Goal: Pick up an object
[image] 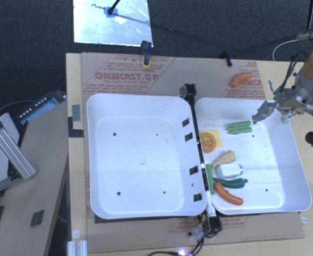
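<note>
My gripper [261, 113] hangs over the upper right part of the right bin [284, 159], just right of and slightly above a green bean pod [239, 127]; nothing shows in its grasp. Lower in that bin lie a yellow cheese slice with an orange round on it [210, 140], a corn cob [224, 157], a white block [231, 170], a dark green pepper [232, 183] and an orange sausage [228, 197].
The left bin [140, 153] stands beside the right one, with black clips [189, 137] along the shared edge. A second orange sausage [242, 79] lies on the cardboard behind the right bin. A yellow and blue clamp [145, 55] holds the board's back edge.
</note>
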